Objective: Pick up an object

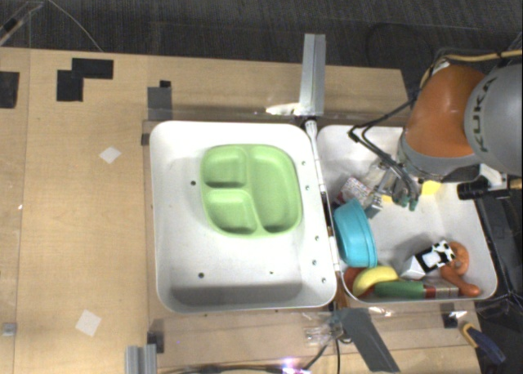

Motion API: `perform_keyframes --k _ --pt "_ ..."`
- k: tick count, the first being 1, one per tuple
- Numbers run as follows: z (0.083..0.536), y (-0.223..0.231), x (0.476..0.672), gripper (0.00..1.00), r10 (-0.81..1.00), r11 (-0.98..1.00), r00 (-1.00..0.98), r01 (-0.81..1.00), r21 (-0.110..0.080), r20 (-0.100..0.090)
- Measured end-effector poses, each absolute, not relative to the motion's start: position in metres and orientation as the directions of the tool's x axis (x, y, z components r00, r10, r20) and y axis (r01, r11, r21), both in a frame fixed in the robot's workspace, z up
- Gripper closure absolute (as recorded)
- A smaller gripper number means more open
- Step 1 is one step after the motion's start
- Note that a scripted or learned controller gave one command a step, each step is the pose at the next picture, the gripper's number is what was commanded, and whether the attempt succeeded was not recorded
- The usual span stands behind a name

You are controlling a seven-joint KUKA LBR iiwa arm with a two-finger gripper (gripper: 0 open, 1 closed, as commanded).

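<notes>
My gripper point(391, 189) hangs over the upper middle of the right bin point(482, 238), under the orange band of the arm point(441, 115). A crumpled clear and grey item point(356, 191) lies just left of it, near the divider. A small yellow piece point(431, 189) shows just right of the gripper. Below sit a blue bowl point(354, 233) on its side, a yellow banana point(373, 278), a green and red vegetable-like toy point(417, 289), and a black-and-white toy on an orange piece point(441, 256). The fingers are too cluttered to read.
The left bin point(176, 274) holds a green divided plate point(249, 189). A metal post point(313, 74) stands behind the divider between the bins. Black cables point(380, 131) loop near the arm. Brown bench surface extends to the left.
</notes>
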State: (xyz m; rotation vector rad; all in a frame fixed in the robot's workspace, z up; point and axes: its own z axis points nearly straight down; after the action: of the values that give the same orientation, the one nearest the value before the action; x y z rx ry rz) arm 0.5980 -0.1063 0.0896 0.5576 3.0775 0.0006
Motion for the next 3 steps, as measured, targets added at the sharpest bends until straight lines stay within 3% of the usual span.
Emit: perform_keyframes --k 1,2,3 --pt "0.104 -0.107 0.602 1.0 0.346 0.938 -0.938 0.346 0.003 -0.027" --pt "0.193 -0.077 0.662 1.0 0.419 0.908 -0.908 0.419 0.008 -0.019" --pt "0.219 -0.035 0.661 1.0 0.672 0.741 -0.741 0.672 0.007 -0.008"
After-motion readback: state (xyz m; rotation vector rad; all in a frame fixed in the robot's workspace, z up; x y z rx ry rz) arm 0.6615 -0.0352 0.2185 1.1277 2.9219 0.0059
